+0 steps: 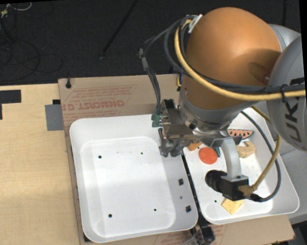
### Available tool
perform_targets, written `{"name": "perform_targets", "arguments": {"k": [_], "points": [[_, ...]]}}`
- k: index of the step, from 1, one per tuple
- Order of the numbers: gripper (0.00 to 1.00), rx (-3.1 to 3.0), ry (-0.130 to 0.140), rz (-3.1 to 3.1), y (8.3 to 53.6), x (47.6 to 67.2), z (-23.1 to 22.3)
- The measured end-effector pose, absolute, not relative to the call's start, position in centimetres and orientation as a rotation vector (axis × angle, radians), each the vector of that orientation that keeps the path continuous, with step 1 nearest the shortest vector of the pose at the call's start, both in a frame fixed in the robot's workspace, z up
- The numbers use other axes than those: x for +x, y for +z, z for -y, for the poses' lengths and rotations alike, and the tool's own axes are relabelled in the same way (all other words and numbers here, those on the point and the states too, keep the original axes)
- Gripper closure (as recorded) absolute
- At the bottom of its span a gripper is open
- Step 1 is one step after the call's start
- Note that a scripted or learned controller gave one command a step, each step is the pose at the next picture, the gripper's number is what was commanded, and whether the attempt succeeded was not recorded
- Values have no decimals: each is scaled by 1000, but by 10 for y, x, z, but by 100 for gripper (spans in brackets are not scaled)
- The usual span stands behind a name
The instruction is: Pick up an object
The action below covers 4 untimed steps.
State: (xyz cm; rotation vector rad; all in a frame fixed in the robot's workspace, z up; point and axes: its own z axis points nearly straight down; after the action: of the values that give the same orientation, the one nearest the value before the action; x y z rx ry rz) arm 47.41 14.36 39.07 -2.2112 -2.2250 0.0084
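The arm's big orange band hangs over the right bin. My gripper is a dark metal block low over that bin's left rim, close to the divider between the bins. Right beside it lie a small orange piece and a red-orange round object. A watermelon-slice toy and a beige chunk lie further right. A yellow wedge rests near the bin's front. I see nothing held in the gripper.
The left bin stands next to the right one on a cardboard sheet. A black fitting with a yellow cable hangs from the arm over the right bin's middle. The wooden bench stretches to the left.
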Motion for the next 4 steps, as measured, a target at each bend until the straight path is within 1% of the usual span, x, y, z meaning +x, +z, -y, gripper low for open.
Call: {"name": "perform_targets", "arguments": {"k": [1,2,3,4], "points": [[100,-2229,-2,2217,451,476,-77],[100,-2220,6,2220,437,476,-81],[100,-2216,-2,2227,478,476,-120],[100,-2215,-1,2227,515,476,-164]]}}
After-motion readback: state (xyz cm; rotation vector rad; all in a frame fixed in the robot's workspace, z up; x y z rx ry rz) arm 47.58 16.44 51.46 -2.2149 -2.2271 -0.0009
